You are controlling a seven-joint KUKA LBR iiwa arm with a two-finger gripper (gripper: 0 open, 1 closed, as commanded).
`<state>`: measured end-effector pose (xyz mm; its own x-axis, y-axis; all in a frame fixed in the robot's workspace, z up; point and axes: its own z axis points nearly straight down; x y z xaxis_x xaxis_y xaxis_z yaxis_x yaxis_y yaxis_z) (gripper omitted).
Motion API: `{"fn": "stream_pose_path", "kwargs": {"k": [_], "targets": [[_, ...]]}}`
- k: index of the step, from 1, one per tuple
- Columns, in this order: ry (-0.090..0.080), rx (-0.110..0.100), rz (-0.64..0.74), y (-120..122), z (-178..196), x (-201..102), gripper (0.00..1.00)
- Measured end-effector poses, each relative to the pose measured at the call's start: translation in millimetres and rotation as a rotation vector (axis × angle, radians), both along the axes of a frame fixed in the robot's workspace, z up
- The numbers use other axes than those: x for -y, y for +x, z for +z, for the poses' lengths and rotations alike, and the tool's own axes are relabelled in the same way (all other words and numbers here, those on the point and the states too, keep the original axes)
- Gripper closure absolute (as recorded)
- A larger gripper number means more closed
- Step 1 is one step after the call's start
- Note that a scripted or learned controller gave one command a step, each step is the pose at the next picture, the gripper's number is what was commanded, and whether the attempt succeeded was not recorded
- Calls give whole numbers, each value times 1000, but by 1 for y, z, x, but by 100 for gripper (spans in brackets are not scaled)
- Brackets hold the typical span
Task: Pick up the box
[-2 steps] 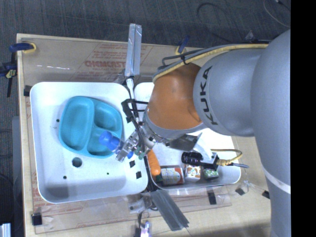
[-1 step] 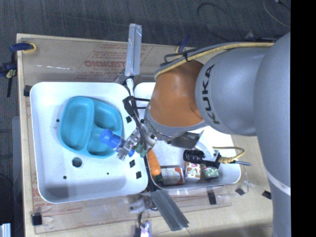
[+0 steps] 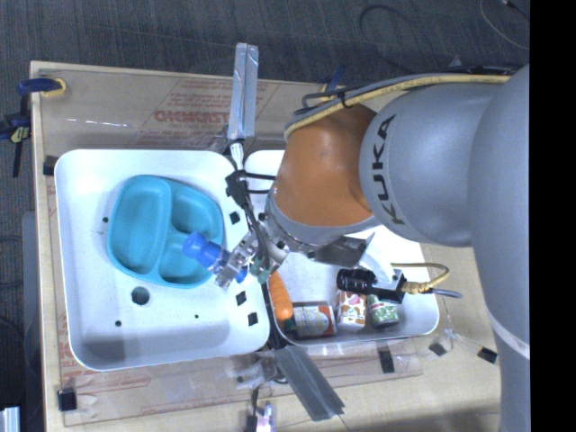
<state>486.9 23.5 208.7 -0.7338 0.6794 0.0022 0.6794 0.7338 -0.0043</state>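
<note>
Wooden bench (image 3: 135, 115) bearing white bins (image 3: 81, 241)

Dark grey carpet floor (image 3: 135, 16), pale wooden bench (image 3: 117, 97), blue clamp (image 3: 36, 86) at left edge, possibly cables top right.

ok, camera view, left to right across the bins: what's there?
Blue divided dish → small blue object at its right edge → gripper → orange item → box → two small cartons.
</note>
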Motion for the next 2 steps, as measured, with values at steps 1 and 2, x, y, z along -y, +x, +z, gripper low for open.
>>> {"fn": "stream_pose_path", "kwargs": {"k": [1, 2], "targets": [[-1, 0, 4, 1, 9, 0, 100], [2, 0, 242, 5, -18, 8, 100]]}}
